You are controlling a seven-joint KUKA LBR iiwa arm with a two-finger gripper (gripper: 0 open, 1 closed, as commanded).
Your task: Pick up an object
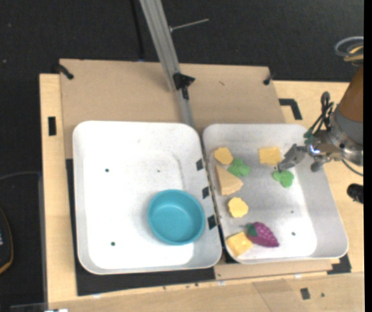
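Observation:
My gripper (pixel 302 161) hangs over the right part of the right bin (pixel 322 236), open, with nothing between its fingers. Its left finger (pixel 289 158) points down at a small green piece (pixel 284 178) lying just below it; whether they touch I cannot tell. A yellow piece (pixel 270 155) lies just left of the gripper. Further left are another yellow piece (pixel 223 155), a second green piece (pixel 239 168) and a tan wedge (pixel 228 182). Lower in the bin lie two more yellow pieces (pixel 237 207) (pixel 239 244) and a purple grape bunch (pixel 262 234).
The left bin (pixel 108 148) holds a blue bowl (pixel 176 216) near its lower right corner. A grey pole (pixel 163 41) slants down from the top to the gap between the bins. The arm's orange band (pixel 354 99) enters from the right.

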